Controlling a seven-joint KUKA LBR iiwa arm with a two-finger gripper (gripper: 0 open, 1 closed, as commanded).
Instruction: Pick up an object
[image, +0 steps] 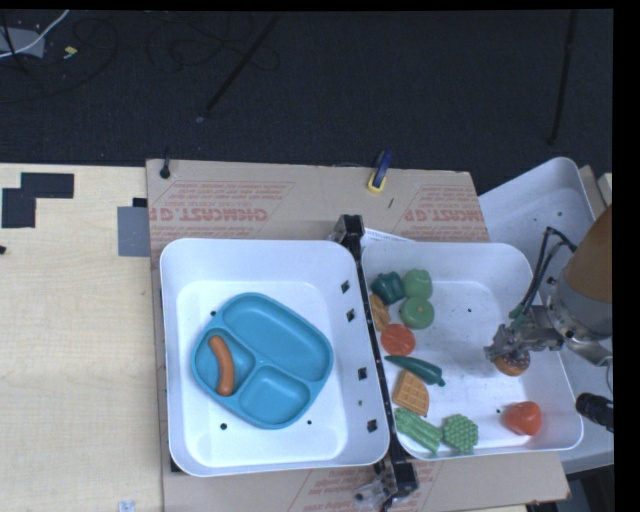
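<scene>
Where claw (512, 352) sits, opening unclear, touching orange piece (513, 365).

The table (70, 330) has a pale wood-grain top with a few dark grey and black patches near its left rear. A brown cardboard sheet (300, 205) with red printing lies flat on it and carries 2 shallow white bins side by side, touching along a black clip strip. The left bin (260, 262) sits fully on the cardboard; the right bin (470, 262) reaches toward the table's right edge.
</scene>
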